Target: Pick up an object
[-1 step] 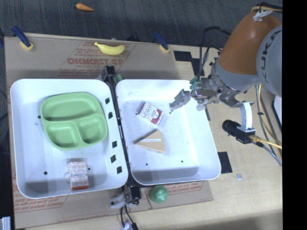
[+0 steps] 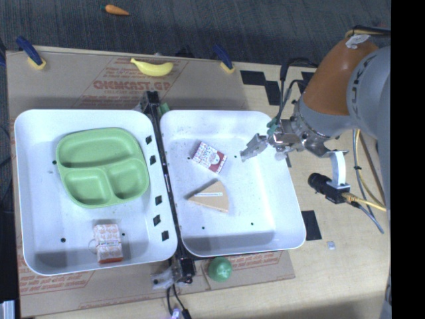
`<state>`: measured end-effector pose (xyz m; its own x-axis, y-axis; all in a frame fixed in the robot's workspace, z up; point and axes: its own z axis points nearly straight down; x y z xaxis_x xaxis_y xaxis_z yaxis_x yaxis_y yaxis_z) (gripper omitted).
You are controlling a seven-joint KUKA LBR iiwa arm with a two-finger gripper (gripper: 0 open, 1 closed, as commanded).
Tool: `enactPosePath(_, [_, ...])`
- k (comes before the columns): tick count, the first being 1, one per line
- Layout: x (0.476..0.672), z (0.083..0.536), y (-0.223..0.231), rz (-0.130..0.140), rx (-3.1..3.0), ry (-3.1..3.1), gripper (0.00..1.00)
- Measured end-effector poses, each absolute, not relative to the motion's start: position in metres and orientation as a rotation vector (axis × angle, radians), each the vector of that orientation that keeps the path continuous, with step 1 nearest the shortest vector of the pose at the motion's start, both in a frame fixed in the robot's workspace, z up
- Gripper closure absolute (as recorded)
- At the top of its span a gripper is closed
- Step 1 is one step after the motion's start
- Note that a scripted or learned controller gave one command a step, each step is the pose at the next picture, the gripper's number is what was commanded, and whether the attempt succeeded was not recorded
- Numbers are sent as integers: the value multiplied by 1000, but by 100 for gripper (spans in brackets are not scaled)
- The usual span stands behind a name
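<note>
Heads up, your pincer (image 2: 251, 148) is hanging over the right-hand white bin (image 2: 285, 205), close to its far right corner, and I honestly can't tell if it's spread or pressed together from this angle. Nothing is visibly in it.

Closest candidates sit mid-bin: a small red-and-white printed carton (image 2: 208, 157) toward the far side, and a tan wedge-shaped block (image 2: 214, 200) with a thin dark stick (image 2: 204, 191) lying along its top edge, nearer the middle.

The left bin (image 2: 26, 198) has a green divided plastic tray (image 2: 101, 165) and a little orange-and-white packet (image 2: 107, 241) by its near edge.

What I'd worry about: the carton lies flat, so coming down off-centre could just shove it along the bin floor instead of gripping it. The wedge's sloped sides look likely to slip out, and the stick could get pinched along with it and spoil the hold.
</note>
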<state>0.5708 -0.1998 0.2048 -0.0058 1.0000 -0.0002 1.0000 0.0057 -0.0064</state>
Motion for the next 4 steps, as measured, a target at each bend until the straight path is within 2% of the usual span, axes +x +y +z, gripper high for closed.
enactPosePath(1, [639,140,-210,6,-2210,-2228,0])
enactPosePath(2, [549,92,-209,5,-2211,-2226,0])
enactPosePath(3, [563,92,-211,3,-2213,-2228,0])
enactPosePath(4, [607,92,-211,1,-2214,-2227,0])
